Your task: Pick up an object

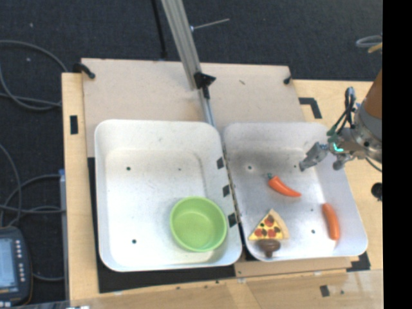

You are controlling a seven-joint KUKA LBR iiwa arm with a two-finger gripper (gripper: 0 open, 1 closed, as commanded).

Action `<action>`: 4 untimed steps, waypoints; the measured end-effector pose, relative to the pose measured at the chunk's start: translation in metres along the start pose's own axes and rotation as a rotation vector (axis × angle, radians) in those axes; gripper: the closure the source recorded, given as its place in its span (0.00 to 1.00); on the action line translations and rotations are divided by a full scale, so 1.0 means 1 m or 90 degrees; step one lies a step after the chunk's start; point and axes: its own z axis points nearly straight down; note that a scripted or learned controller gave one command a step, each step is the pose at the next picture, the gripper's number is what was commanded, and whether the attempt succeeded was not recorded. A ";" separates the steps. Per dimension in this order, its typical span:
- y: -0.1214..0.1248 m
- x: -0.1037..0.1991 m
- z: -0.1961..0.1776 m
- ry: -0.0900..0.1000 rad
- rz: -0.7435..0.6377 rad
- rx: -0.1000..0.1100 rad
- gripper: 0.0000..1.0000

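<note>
Three small toys lie in the right bin (235, 140): a chili pepper (283, 186) mid-bin, a carrot (331, 221) lower right, a pizza slice (269, 229) at bottom. My gripper (326, 156) hangs spread and empty at the upper right. I judge the pepper light, stiff and slick, best pinched across its middle.

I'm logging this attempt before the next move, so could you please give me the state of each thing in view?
Gripper: above the right bin's far right part, nothing between its fingers.
Green bowl: upright in the left bin.
Orange chili pepper: lying flat in the right bin.
Orange carrot: lying flat, near the right wall.
Pizza slice: lying flat, at the near edge.
</note>
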 end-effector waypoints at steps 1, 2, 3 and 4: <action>0.000 0.004 0.062 -0.001 0.002 0.004 0.00; 0.003 -0.006 0.110 -0.002 0.003 0.004 0.00; 0.002 -0.008 0.136 -0.002 0.004 0.002 0.00; 0.004 -0.008 0.124 -0.002 0.005 -0.001 1.00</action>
